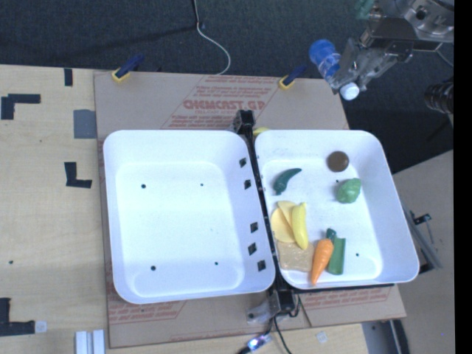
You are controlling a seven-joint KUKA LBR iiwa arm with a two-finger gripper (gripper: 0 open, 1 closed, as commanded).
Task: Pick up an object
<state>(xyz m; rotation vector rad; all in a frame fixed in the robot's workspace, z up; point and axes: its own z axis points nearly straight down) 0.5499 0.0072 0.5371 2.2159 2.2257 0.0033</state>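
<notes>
With gripper [352, 71] clamped across the small blue bottle [327, 56], high beyond the right bin's [369, 142] far corner, raise slowly and level, avoiding swing that could loosen that off-centre hold.

Legible text: one item. Cardboard sheet [221, 102] beneath the two bins, on the worktop: red printed lettering, seen upside down, reading roughly "CHEMCAST GP"; smaller red lines beside it too small to read.
</notes>
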